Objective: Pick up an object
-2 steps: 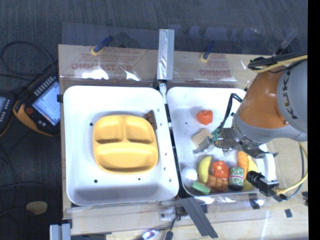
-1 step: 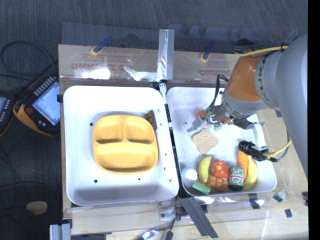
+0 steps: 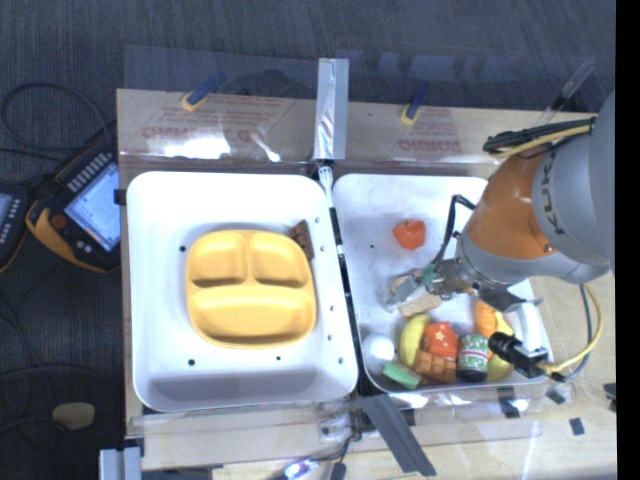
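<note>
The arm [image 3: 540, 208] comes in from the right of the frame, its orange band sitting over the right-hand bin [image 3: 370, 203]. The tool [image 3: 418, 284] reaches toward the middle of that bin, above the heap of small things; how far it is open I cannot tell, and nothing shows between its tips. A small orange-red object [image 3: 409, 233] lies alone just above the tool. Along the bin's lower edge crowd a white ball [image 3: 379, 348], a green block [image 3: 401, 374], a banana [image 3: 412, 336], a red-orange toy [image 3: 438, 343] and a dark can [image 3: 473, 357]. The left bin [image 3: 150, 268] holds a yellow divided tray [image 3: 250, 286] at its centre. A handheld controller [image 3: 85, 208] rests at the far left, off the tabletop [image 3: 140, 118].
</note>
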### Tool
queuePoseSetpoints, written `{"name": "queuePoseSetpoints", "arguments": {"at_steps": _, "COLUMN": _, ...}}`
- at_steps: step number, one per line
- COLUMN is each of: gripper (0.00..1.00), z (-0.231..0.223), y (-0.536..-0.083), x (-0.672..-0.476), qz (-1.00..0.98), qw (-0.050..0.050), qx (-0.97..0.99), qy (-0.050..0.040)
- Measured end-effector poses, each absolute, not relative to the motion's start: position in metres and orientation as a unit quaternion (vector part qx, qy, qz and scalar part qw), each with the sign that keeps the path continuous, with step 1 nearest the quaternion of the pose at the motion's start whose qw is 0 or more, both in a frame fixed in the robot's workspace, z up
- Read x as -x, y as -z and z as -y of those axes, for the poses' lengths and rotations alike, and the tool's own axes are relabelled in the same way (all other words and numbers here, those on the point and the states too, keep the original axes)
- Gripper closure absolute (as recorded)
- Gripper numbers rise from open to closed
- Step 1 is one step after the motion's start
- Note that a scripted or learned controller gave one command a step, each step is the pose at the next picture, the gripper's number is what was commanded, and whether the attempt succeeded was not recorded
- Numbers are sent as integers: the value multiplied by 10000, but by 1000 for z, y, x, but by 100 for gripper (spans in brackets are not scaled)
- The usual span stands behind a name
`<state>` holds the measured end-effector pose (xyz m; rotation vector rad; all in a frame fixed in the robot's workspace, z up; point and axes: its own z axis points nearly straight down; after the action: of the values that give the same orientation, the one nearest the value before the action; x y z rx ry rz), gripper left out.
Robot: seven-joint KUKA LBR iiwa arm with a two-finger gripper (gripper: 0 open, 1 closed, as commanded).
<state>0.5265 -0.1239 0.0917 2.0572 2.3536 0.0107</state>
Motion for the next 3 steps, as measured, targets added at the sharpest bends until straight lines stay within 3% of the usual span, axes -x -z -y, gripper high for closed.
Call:
{"name": "queuePoseSetpoints", "arguments": {"at_steps": 1, "gripper": 100, "z": 123, "y": -103, "x": -529, "qz": -7531, "qw": 94, "qx": -6578, "qy": -56}}
{"name": "queuePoseSetpoints", "arguments": {"at_steps": 2, "gripper": 0, "z": 123, "y": -102, "x": -528, "qz": -7532, "qw": 88, "qx": -6577, "qy": -52}}
{"name": "queuePoseSetpoints", "arguments": {"at_steps": 3, "gripper": 0, "z": 122, "y": -92, "x": -569, "qz": -8006, "qw": 76, "qx": -5992, "qy": -19}}
